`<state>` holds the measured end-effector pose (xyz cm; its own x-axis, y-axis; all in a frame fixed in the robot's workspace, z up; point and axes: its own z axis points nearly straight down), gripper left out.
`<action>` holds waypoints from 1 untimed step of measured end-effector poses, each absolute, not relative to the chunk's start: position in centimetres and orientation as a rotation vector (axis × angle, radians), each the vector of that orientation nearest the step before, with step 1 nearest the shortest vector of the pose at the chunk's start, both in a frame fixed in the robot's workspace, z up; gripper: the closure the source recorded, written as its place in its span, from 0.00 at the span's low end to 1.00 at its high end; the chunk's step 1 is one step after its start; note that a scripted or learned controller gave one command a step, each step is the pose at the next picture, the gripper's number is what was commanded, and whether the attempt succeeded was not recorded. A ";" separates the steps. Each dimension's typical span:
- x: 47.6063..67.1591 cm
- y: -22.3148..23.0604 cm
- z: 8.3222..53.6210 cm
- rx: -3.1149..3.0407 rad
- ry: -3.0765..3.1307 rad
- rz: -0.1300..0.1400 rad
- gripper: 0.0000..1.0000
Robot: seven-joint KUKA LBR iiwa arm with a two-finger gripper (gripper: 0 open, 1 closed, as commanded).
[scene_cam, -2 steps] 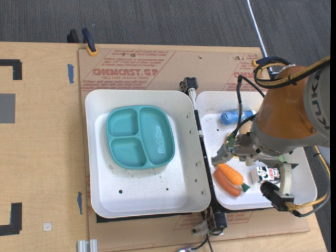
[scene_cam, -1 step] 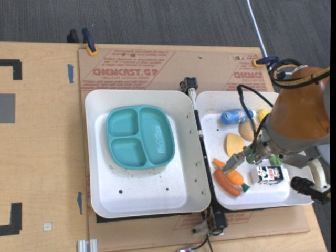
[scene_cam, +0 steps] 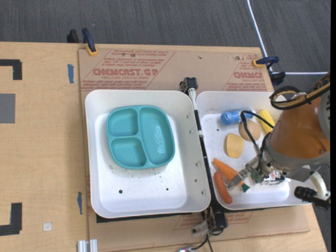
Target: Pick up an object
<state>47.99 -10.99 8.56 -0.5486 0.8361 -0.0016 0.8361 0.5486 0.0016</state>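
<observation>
The arm [scene_cam: 298, 135] hides much of the right bin [scene_cam: 210, 109] and its yellow item [scene_cam: 266, 117].

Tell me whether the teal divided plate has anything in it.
Empty. The teal divided plate lies flat in the left bin, and all three of its compartments show bare teal, with no food or other item on them.
</observation>
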 end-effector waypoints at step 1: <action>51.2 -10.3 8.5 2.079 2.353 0.003 0.00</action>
<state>51.20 -10.33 8.53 -0.1233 0.9924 -0.0002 0.9924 0.1233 0.0024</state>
